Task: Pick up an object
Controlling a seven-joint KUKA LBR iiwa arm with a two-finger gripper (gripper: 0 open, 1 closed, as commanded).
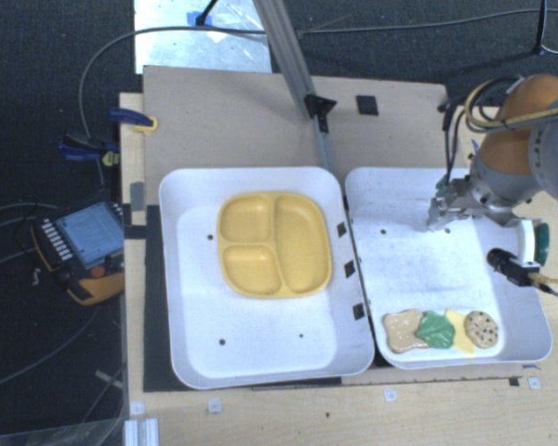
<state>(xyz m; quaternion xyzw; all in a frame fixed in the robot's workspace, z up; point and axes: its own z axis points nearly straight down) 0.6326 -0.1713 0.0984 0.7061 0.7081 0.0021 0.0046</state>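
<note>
Yellow plate [274,244] sits in left bin [191,342]; toast [403,331], leaf [437,329], cookie [482,328] in right bin [391,193]. End effector [440,216] state unclear.

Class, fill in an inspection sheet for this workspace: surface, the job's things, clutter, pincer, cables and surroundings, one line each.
Surface: two shallow white bins side by side, left bin and right bin, on a brown board.
Job's things: yellow divided plate in the left bin; toast slice, green piece, yellow piece and cookie grouped along the right bin's near edge.
Clutter: nothing seen inside the bins beyond these.
Pincer: pincer over the right bin's far part, away from the food; finger state unclear.
Cables: cables loop across the dark floor at left.
Surroundings: handheld screen device left of the board.
</note>
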